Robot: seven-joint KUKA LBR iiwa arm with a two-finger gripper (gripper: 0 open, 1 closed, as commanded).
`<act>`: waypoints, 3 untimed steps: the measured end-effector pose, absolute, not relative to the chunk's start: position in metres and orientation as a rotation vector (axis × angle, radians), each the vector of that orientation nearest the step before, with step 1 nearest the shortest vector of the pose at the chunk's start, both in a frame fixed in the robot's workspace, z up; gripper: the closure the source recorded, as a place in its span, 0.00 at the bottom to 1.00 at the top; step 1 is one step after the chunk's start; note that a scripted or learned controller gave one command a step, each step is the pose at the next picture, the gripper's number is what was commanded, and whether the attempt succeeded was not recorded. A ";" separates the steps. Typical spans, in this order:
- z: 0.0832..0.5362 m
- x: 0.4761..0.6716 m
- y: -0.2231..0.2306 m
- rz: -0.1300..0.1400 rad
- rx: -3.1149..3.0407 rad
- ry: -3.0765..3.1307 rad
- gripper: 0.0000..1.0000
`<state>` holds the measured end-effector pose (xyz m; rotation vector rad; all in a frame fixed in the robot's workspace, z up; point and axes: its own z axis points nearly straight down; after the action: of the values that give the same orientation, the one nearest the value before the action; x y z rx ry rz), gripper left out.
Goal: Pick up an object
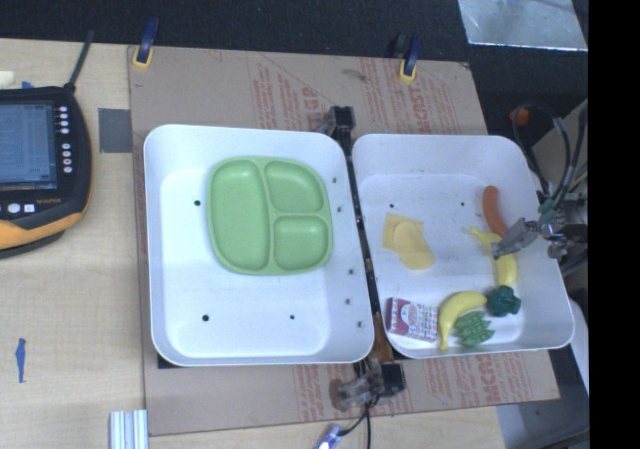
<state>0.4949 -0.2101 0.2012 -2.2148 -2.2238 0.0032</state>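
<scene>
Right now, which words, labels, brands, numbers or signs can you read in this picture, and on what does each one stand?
None can be read for certain.
Cardboard sheet under the bins: red printed lettering, too blurred to read.
Red and white packet in the right bin: print too small to read.
Handheld controller: screen text too small to read.

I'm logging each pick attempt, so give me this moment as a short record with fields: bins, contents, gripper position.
left bin: green divided plate
right bin: sausage, yellow chips, banana, broccoli, green leafy piece, red-and-white packet, small yellow piece
gripper: at the right bin's right side, between sausage and small yellow piece
held object: none seen
off the bins: teach pendant, far left
</scene>
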 end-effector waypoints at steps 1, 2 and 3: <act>0.097 0.535 -0.211 0.006 -2.210 -2.227 0.00; 0.108 0.535 -0.212 0.007 -2.208 -2.229 1.00; 0.203 0.589 -0.146 -0.001 -2.216 -2.225 1.00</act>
<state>0.5887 -0.1460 0.2025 -2.2157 -2.2253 -0.0007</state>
